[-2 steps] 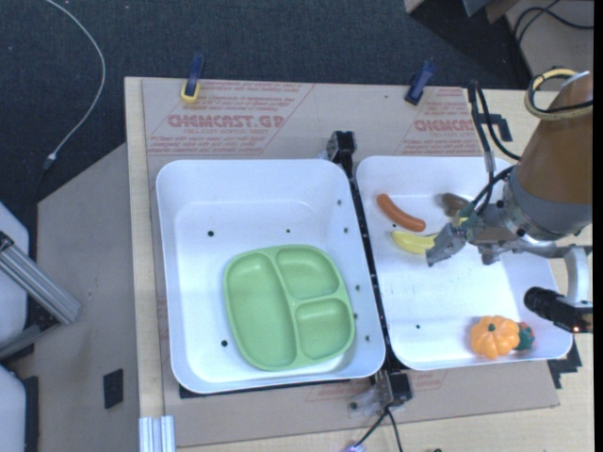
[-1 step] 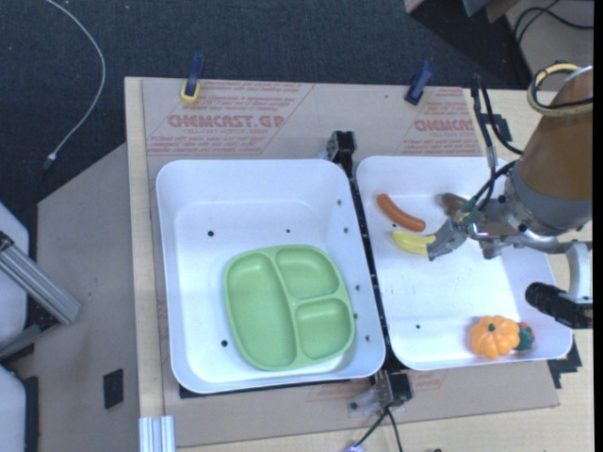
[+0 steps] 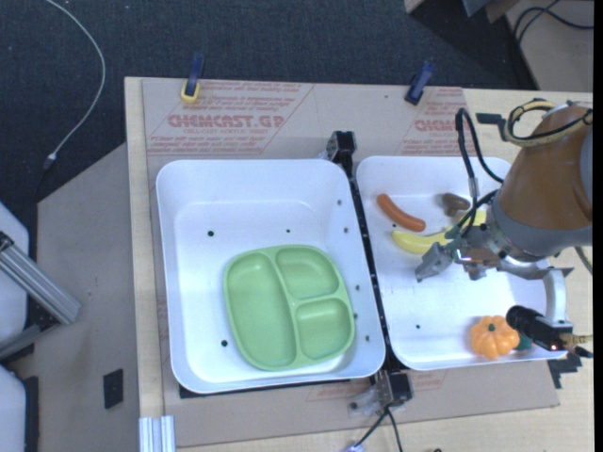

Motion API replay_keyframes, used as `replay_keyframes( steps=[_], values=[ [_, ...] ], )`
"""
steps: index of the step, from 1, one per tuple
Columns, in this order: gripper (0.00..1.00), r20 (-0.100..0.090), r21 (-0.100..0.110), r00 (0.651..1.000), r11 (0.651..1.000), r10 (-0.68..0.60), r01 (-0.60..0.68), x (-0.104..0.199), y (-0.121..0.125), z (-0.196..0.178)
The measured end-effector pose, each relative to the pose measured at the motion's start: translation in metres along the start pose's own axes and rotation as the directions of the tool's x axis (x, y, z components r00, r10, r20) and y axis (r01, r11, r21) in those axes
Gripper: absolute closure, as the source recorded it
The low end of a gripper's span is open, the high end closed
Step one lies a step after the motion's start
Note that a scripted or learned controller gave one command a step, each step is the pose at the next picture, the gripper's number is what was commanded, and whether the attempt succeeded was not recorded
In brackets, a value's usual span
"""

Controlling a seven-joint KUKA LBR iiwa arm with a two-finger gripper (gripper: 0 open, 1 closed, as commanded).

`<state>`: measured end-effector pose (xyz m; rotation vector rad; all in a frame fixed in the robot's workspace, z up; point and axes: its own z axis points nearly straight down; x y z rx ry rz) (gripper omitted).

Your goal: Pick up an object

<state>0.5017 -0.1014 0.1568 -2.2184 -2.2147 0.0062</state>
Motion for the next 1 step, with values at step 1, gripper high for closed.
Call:
replay_keyframes(
  steps=[1],
  values=[
    [0.00, 0.000, 0.000, 1.000, 1.000, 0.000, 0.000, 0.0008, -0.0060, 0.0445]
  ],
)
